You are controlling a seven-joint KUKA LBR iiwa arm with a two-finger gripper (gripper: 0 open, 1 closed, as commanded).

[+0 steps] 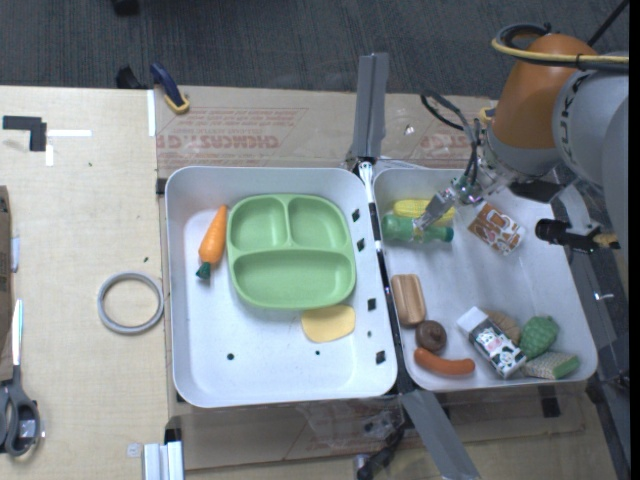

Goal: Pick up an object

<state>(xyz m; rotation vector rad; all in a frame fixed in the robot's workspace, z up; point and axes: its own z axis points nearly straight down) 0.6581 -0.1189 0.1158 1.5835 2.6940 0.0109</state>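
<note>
- Two white bins side by side on the bench: left bin (190,348), right bin (560,268).
- In the left bin, one green divided plate (292,251), one carrot (212,236), one yellow piece (328,323).
- Tool (436,213) low over the right bin's far left corner, at one corn cob (410,209) and one green bottle (405,230); open or closed, cannot tell.
- Elsewhere in the right bin, one sausage (444,365), one doughnut (431,335).

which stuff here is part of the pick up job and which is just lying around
Part of the job:
gripper, low in the right bin
corn and green bottle beside it
other pickable items: bread, donut, sausage, milk carton, snack packet

Lying about:
tape ring
scissors
blue clamp
green plate, carrot and yellow chip in the left bin
</note>
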